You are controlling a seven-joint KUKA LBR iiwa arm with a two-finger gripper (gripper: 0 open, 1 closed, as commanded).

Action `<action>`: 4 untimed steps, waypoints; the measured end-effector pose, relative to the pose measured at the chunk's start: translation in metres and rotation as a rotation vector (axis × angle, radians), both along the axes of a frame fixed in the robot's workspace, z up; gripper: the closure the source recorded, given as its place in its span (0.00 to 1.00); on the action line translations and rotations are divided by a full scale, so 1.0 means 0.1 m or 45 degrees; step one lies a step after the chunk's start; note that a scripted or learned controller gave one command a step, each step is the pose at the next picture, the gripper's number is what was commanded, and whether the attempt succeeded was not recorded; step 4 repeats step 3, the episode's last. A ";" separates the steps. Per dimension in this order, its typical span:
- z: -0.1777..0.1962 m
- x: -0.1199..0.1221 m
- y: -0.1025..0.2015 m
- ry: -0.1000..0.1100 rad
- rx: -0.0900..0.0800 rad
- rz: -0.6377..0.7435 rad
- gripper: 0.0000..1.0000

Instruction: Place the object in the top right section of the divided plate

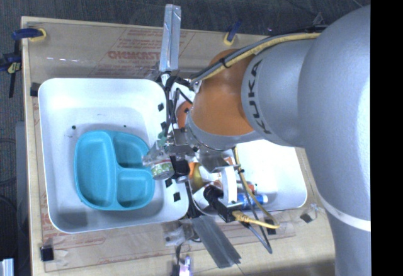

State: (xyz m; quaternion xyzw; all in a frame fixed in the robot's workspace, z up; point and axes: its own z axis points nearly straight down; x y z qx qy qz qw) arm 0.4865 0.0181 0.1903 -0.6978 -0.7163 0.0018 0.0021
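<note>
A blue divided plate (94, 167) lies in the left white bin (63, 104), with one long section on its left and two smaller ones on its right. My gripper (161, 162) hangs over the wall between the two bins, right at the plate's right edge beside the top right section (129, 149). A small pale greenish, see-through object (160, 170) shows at the gripper's tip, just above the plate's rim. Whether it is held I cannot make out. The arm's grey and orange body hides most of the right bin.
The right white bin (286, 183) shows only at its lower right corner. There lie a white, blue and orange tube-like thing (253, 196) and thin dark sticks (261, 230). An orange object (182, 115) peeks out beside the wrist.
</note>
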 end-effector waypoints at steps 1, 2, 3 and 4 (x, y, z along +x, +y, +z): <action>0.15 -0.10 -0.59 -0.006 0.000 0.130 1.00; 0.01 0.04 -0.08 -0.001 0.003 0.588 1.00; 0.01 0.04 -0.09 -0.002 0.002 0.587 0.00; 0.01 0.04 -0.09 -0.002 0.002 0.587 0.00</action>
